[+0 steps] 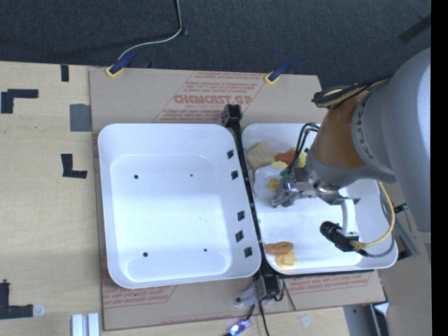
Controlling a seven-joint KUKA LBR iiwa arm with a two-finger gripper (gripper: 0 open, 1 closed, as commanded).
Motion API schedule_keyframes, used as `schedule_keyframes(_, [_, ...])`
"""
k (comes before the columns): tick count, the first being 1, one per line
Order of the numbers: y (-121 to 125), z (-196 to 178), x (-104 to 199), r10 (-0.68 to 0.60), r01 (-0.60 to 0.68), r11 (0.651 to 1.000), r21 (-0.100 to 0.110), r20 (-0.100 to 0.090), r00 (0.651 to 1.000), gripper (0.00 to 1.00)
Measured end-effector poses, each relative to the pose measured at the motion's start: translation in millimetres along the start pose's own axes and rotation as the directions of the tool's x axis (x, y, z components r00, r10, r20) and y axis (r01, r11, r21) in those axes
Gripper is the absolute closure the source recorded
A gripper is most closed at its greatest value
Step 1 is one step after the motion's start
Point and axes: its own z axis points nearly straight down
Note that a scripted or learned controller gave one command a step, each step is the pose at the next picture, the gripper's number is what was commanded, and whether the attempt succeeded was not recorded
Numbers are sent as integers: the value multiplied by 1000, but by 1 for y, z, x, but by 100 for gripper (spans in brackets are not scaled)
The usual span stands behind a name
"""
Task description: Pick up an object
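Note:
My gripper [282, 196] is down in the right bin [315, 254], near its left-centre floor, under the arm's orange-banded wrist. Just up and left of it lies a clear, pale object [266, 180] on the bin floor. Further back sit a tan sponge-like block [260, 154] and a red and yellow piece [288, 158], partly hidden by the wrist. At the bin's front edge rests a small orange and yellow item [281, 253]. Nothing can be made out between the fingers.
The left bin [115, 257] stands beside the right one, with a black divider clip strip [241, 187] between them. Both rest on a cardboard sheet [203, 96]. A black part with a yellow cable [339, 235] hangs off the arm over the right bin.

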Motion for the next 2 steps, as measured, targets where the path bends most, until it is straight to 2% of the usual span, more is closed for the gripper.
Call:
schedule_keyframes(1, [-32,-249,1,-1,1,1000,-11,1,1000,100])
schedule_keyframes(2, [-25,-90,71,-5,5,1000,15,-4,1000,100])
